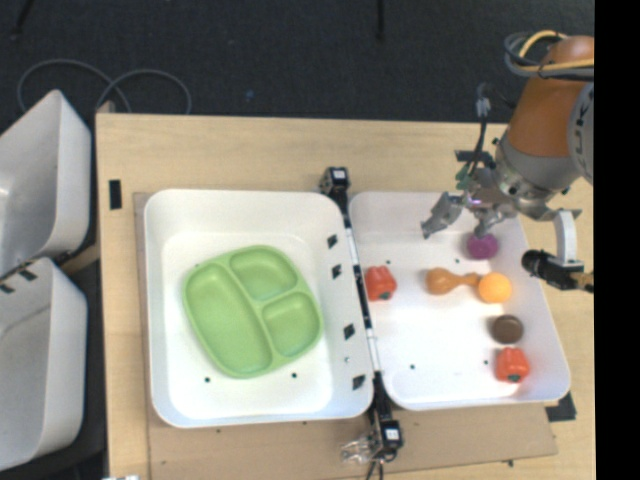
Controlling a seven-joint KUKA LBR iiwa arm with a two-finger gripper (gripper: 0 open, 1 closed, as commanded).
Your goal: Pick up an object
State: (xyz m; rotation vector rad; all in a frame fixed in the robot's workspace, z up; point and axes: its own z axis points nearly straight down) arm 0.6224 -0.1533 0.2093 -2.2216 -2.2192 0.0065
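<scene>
My gripper (462, 220) hangs over the far part of the right bin (400, 368), its fingers spread open with nothing between them. A purple object (482, 245) lies just right of the fingertips. Nearer the front lie an orange pear-shaped piece (448, 281) and a yellow-orange ball (494, 288). A red pepper-like object (379, 283) sits by the bin's left wall. A brown round piece (506, 328) and a second red object (511, 365) lie at the front right.
The left bin (165, 388) holds a green divided tray (252, 310). A ridge with black clips separates the two bins. White containers stand off the bench at the far left.
</scene>
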